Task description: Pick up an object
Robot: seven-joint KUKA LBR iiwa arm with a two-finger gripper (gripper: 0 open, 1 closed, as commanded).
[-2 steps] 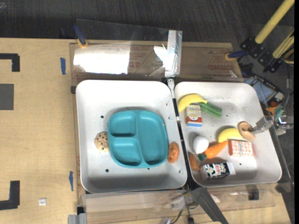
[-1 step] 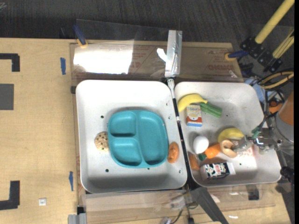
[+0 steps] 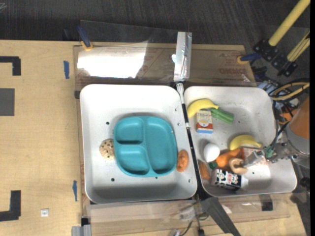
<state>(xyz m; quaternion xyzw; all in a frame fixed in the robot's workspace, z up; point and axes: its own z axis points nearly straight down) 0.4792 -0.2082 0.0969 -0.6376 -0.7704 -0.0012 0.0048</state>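
Clutter fills my right bin (image 3: 280,181), and that is where I have the gripper (image 3: 257,157) working, low over the pile near the bin's front right. I judge this to be the reach-and-close step of the pick: the tool sits just beside a yellow banana (image 3: 244,141) and an orange fruit (image 3: 227,158), with a tan ring-shaped thing (image 3: 237,166) right under it. Whether the gripper is spread or closed I cannot tell; the metal parts blur into the objects below.

Other candidates lie close by: a white egg (image 3: 211,152), a dark printed carton (image 3: 227,179), a small milk box (image 3: 204,121), a second banana (image 3: 201,105) and a green piece (image 3: 222,115) farther back. The left bin (image 3: 93,146) holds a teal divided plate (image 3: 145,145), a cookie (image 3: 107,148) and a small orange item (image 3: 182,160) at its edge.

Next I would want a firm close on one object, then a straight lift, watching that neighbours don't get dragged along.
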